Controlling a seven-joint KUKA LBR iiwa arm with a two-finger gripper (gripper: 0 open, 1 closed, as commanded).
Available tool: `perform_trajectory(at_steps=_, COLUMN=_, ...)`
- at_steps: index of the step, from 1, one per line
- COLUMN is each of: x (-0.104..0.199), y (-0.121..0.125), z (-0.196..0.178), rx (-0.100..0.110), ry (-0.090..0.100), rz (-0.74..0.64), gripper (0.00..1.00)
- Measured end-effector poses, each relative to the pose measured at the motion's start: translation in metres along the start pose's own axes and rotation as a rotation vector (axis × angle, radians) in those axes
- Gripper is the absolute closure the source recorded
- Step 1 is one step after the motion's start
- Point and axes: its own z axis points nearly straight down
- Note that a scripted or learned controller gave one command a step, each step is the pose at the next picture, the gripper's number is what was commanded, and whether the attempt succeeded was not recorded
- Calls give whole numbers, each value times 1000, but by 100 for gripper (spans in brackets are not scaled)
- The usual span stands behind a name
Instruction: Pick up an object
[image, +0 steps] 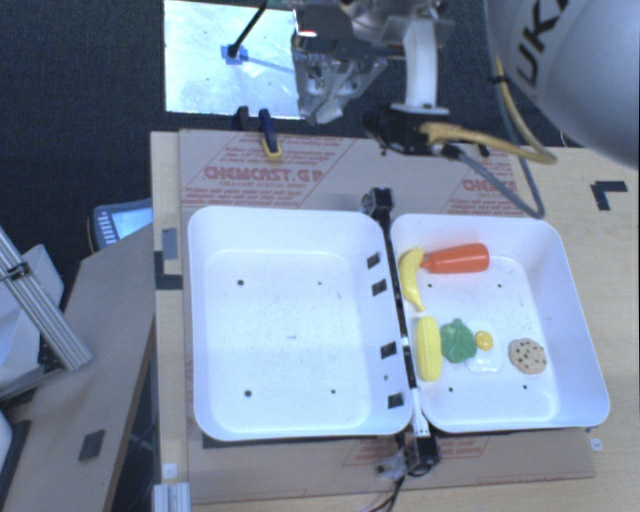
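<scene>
My gripper (325, 100) hangs above the bench at 12 o'clock, grip state indeterminable, so I go for the carrot (456, 258) at 12 o'clock in the right bin (585, 375), squeezing across its narrow width, clear of the touching banana (411, 276).

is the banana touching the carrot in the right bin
Touching. The camera view shows the banana's upper end meeting the carrot's left tip with no white bin floor between them.

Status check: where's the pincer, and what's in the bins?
Pincer high above bench, beyond bins. Right white bin: orange carrot, yellow banana, yellow corn cob, round cookie.
</scene>
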Motion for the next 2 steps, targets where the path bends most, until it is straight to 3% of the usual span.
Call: perform_trajectory(at_steps=2, x=0, y=0, z=34, rx=5, ry=-1, rz=0, gripper=100)
